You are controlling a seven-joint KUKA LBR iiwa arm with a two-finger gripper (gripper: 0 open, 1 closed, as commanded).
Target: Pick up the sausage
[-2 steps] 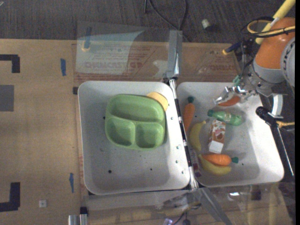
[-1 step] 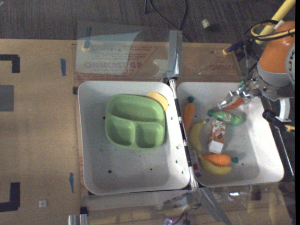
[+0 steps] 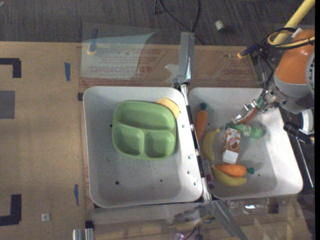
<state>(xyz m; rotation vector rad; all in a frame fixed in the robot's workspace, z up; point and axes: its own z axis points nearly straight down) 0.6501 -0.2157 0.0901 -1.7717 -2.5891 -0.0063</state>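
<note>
The sausage (image 3: 243, 116) is a short reddish-brown link in the upper part of the right bin (image 3: 285, 159). It slants up to the right, and its upper end sits between the fingers of my gripper (image 3: 256, 107). The gripper reaches in from the right below the orange wrist band (image 3: 292, 66) and is shut on that end of the sausage. The lower end of the sausage hangs over a green bottle (image 3: 252, 131).
In the right bin lie a small carton (image 3: 231, 144), a banana (image 3: 210, 144), a carrot (image 3: 201, 121), and a second carrot (image 3: 234, 170) on a yellow fruit (image 3: 231, 179). The left bin (image 3: 100, 174) holds a green divided plate (image 3: 145, 130) and a yellow piece (image 3: 169, 105).
</note>
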